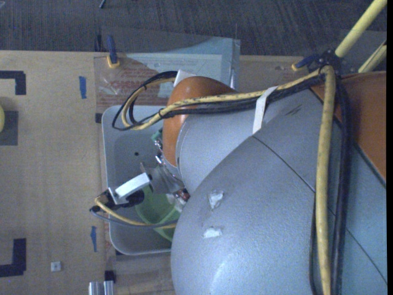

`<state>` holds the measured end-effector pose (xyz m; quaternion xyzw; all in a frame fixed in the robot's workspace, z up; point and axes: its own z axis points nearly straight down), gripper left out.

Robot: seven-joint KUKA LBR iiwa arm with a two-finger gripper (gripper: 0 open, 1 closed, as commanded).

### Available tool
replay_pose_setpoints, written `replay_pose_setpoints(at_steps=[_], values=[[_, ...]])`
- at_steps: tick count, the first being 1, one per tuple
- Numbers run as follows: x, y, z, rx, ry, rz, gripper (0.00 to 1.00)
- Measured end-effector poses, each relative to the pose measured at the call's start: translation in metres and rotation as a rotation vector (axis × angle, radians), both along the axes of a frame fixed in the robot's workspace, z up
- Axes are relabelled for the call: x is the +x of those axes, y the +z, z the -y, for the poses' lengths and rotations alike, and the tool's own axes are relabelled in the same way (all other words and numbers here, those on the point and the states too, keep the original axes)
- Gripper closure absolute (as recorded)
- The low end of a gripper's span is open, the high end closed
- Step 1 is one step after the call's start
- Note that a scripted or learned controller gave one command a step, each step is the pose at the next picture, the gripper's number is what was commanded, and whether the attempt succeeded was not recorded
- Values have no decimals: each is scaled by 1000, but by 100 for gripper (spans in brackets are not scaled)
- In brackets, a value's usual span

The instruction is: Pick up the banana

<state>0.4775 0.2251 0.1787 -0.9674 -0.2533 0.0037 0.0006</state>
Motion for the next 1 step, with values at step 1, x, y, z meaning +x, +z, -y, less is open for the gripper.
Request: replay_pose_setpoints(at_steps=[1], values=[[1, 100, 0, 1, 144, 4, 100]])
